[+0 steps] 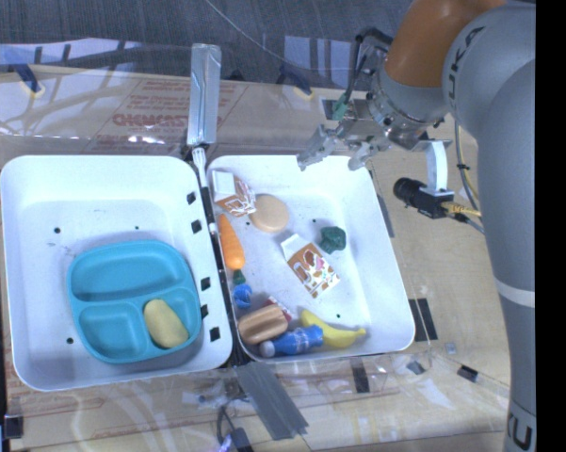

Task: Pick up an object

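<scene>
Camera view has the grey arm (pixel 490 111) coming in from the right, its tool (pixel 336 153) spread wide and holding nothing above the far rim of the right bin (pixel 381 252). Left bin (pixel 28 252) carries a blue divided tray (pixel 122 295) with a yellow lemon (pixel 166 322). Right bin's pieces: banana (pixel 334 330), carrot (pixel 231 243), round bun (pixel 270 214), small green piece (pixel 332 239).

One fixed overhead camera, slanted down on both white bins (pixel 38 365).
</scene>
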Robot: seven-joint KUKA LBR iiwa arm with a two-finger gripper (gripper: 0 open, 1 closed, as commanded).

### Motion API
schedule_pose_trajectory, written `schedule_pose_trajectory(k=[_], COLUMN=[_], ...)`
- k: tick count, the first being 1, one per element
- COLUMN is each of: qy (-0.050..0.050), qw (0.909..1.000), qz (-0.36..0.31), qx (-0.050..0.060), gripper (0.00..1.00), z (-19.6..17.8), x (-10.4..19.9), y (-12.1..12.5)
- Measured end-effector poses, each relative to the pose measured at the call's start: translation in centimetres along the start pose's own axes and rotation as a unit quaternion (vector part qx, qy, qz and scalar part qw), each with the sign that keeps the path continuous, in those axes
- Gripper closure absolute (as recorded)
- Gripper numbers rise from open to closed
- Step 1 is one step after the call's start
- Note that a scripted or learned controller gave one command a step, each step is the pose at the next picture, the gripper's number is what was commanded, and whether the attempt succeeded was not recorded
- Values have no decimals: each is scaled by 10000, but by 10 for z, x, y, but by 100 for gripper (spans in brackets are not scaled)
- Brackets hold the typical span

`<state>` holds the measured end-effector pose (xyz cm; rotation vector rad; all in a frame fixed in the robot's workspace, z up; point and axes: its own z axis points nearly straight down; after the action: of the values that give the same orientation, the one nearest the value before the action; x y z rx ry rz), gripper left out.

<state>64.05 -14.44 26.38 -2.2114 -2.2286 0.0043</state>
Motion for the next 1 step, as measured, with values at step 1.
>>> schedule_pose_trajectory(k=[1], qy=[15], qw=[9976], qz=[-684], qx=[37], gripper=[0], z=[108], x=[26], y=[-15])
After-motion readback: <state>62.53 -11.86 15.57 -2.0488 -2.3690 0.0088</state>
